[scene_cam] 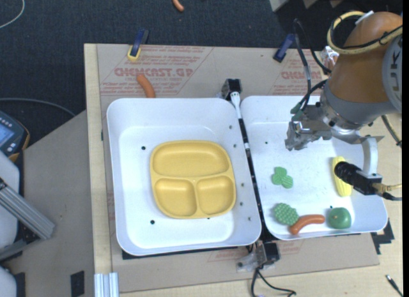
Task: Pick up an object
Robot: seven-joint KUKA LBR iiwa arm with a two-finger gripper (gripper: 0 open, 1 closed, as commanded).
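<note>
Several small toy foods are scattered over the floor of the right bin [268,114]: a light green piece [281,177] near the middle, a knobbly green piece [285,213] towards the near rim with an orange sausage [307,223] touching it, a round green item [339,218] in the near right corner, and a yellow piece [341,177] partly hidden behind a black part of the arm. None of them is held. The gripper [299,137] is seen above bare bin floor, up from the light green piece and apart from it — whether its jaws are spread or pressed together cannot be told.

The light green piece is judged the easiest target, since it lies alone. A descent centred squarely over it would be advised, so that it is not nudged aside. The left bin [124,120] holds a yellow divided plate [192,177].
</note>
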